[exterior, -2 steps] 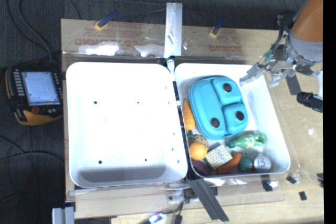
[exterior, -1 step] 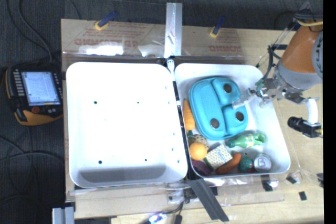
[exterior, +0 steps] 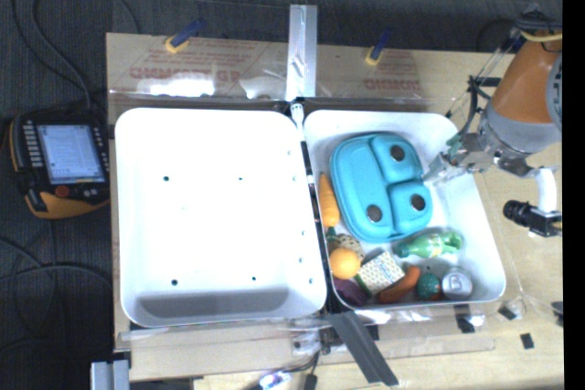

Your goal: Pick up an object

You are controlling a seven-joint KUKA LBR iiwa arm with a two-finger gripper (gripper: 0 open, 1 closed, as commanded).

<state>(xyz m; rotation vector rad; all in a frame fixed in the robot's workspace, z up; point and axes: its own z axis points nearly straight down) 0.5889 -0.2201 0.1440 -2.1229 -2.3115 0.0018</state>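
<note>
A large light-blue moulded tray [exterior: 379, 185] with three dark holes lies tilted in the right bin [exterior: 483, 237], covering most of its middle. My gripper [exterior: 446, 162] hangs over the bin's right side, just off the blue tray's upper right corner. I see nothing held in it. Below the tray lie a green bottle [exterior: 428, 244], an orange ball [exterior: 344, 263], a checkered block [exterior: 380, 270], a red-orange piece [exterior: 400, 284], a dark green ball [exterior: 428, 285] and a silver can [exterior: 456, 284]. An orange piece [exterior: 325, 201] is wedged at the tray's left edge.
The left bin [exterior: 210, 215] sits beside the right one, with a metal divider post [exterior: 302, 50] behind them. A teach pendant [exterior: 59, 162] lies left of the bench. Two clamps [exterior: 183, 36] hold the back board.
</note>
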